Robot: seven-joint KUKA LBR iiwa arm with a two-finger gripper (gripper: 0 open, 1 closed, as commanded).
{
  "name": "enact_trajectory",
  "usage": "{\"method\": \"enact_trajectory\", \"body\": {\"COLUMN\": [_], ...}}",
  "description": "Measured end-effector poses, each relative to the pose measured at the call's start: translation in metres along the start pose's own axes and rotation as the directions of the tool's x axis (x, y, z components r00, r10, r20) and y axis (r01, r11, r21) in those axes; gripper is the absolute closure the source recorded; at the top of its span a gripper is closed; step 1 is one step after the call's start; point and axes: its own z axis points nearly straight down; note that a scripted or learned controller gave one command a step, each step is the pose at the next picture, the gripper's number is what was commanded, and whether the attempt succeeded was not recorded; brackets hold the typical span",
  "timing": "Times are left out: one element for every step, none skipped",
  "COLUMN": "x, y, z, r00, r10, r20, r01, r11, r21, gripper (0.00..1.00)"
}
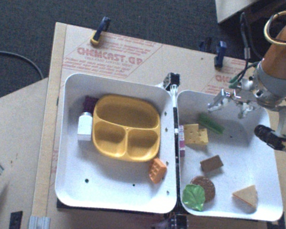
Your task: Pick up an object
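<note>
Gripper (231, 104) seen upper right, fingers spread, nothing pinched, above green strip (210, 123) in right bin (275, 173).

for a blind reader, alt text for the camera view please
A gripper hangs over the back of the right bin, above a green stick, cheese and other toy food. The left bin holds a yellow divided tray.

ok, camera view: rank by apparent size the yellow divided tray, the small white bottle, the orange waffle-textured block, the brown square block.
1. Yellow divided plastic tray, by far the largest.
2. Small white bottle.
3. Orange waffle-textured block and brown square block: these look about alike, so I won't rank them.
</note>
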Motion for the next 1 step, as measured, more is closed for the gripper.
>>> {"method": "enact_trajectory", "body": {"x": [-0.0001], "y": [0.0032], "z": [-0.0085], "r00": [1.000], "r10": [-0.002], "r20": [0.002], "r01": [0.002], "r11": [1.000], "r21": [-0.015], "gripper": [0.00]}}
